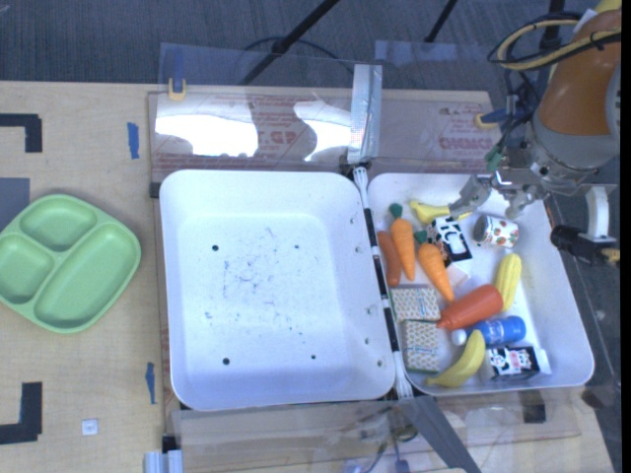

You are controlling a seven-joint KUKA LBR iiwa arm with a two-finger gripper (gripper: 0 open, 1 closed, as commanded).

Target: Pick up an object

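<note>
The right bin (577, 308) holds a heap of toy food. Two orange carrots (402, 249) lie at its left side, next to a black-and-white box (451, 238). A small patterned cup (501, 232) lies near the bin's far end. My gripper (493, 201) hangs just above that cup, open, its two fingers (467, 198) spread with nothing between them. Lower down are a red-orange bottle (471, 306), a blue bottle (502, 331), a yellow banana (463, 363) and a yellow corn-like piece (508, 278).
The left bin (187, 264) sits beside the right one, with a raised divider between them. A green divided plate (67, 262) rests on the bench at far left. Two cracker squares (419, 323) and a black-and-white carton (514, 363) lie near the right bin's front.
</note>
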